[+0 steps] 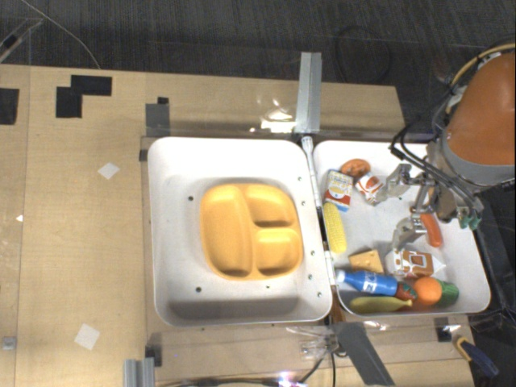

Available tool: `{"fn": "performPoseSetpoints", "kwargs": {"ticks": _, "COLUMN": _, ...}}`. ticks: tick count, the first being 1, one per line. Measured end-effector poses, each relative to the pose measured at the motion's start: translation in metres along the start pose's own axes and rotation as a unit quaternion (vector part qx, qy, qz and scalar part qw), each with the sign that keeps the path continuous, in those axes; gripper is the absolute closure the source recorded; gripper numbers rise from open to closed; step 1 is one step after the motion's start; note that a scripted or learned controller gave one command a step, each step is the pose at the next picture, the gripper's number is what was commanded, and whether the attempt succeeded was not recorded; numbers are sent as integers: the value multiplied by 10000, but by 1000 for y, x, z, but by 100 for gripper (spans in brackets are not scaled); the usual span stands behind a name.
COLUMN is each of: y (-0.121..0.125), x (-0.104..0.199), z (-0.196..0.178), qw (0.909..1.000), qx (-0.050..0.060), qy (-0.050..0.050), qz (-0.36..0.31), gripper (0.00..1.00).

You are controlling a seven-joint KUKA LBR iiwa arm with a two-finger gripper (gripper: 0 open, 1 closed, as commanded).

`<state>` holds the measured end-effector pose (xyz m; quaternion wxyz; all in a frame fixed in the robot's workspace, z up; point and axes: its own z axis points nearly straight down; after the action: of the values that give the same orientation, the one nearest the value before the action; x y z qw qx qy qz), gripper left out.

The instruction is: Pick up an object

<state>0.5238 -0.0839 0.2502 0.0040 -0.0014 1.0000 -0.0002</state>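
The gripper [405, 206] hangs over the right bin [477, 280] with fingers spread wide and holding nothing, likely poised for a grab, with candidate objects around it, the hot dog [434, 230] just beside it.

We lose arm [484, 111] past right edge; orange band cut off there. Wrist body covers right bin's [484, 285] far right corner. Small packets [339, 189] near bin top too small to read (labels just red-white blur). Red item [433, 230] beside gripper [403, 208] partly hidden. Yellow piece [379, 304] tucked under blue bottle [367, 281]; we cannot identify it.
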Motion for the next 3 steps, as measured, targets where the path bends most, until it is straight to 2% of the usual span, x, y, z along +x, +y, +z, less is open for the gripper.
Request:
{"fn": "performPoseSetpoints", "kwargs": {"ticks": 1, "y": -21, "x": -5, "z": -54, "qw": 9934, "qx": 7, "qy": -18, "qz": -1150, "gripper": 0}}
{"fn": "performPoseSetpoints", "kwargs": {"ticks": 2, "y": -45, "x": 5, "z": 129, "qw": 9937, "qx": -27, "qy": 61, "qz": -1120, "gripper": 0}}
{"fn": "performPoseSetpoints", "kwargs": {"ticks": 3, "y": -22, "x": -19, "z": 160, "qw": 9980, "qx": 9, "qy": -32, "qz": -626, "gripper": 0}}
